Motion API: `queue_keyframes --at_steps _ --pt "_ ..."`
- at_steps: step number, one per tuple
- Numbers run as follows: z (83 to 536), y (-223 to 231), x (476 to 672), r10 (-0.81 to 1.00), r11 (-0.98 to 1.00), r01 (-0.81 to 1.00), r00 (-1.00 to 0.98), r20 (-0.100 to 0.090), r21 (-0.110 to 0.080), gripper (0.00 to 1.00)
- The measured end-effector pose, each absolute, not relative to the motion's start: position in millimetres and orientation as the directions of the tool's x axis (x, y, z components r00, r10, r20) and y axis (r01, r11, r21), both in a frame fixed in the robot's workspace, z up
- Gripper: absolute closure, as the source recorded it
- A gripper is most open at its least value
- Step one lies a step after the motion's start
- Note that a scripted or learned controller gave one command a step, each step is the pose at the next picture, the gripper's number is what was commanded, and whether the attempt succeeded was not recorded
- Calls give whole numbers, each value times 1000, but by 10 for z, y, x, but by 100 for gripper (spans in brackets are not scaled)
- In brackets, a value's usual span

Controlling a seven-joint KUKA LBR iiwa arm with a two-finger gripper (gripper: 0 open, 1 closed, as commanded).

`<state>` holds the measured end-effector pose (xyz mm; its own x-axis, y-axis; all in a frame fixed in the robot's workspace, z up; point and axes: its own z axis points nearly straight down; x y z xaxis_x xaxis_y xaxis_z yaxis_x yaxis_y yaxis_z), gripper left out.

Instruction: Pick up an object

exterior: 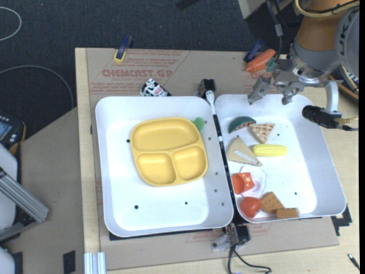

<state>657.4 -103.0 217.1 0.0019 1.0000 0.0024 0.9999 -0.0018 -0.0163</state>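
My gripper [271, 93] hangs over the far edge of the right bin [319, 170], its two fingers spread apart with nothing between them. Below it in that bin lie toy foods: a dark green piece [242, 123], a waffle-patterned wedge [262, 132], a corn cob [270, 150], a cream cheese wedge [242, 152], a red piece [244, 182], a tomato [249, 206] and brown biscuit pieces [278, 205]. All of them rest on the bin floor, apart from the fingers.
The left bin [114, 204] holds a yellow divided plate [168, 150] with a small green piece [198, 122] at its far corner. A black clamp [207, 87] sits between the bins at the back. An orange clip [259, 61] lies behind the right bin.
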Motion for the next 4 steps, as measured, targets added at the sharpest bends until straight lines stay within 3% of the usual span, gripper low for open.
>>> queue_keyframes --at_steps 1,4 --pt "2265 -1028 6601 1000 1 1000 -1 1 -1 0" --pt "833 -973 6657 1000 2 1000 -2 0 -2 0"
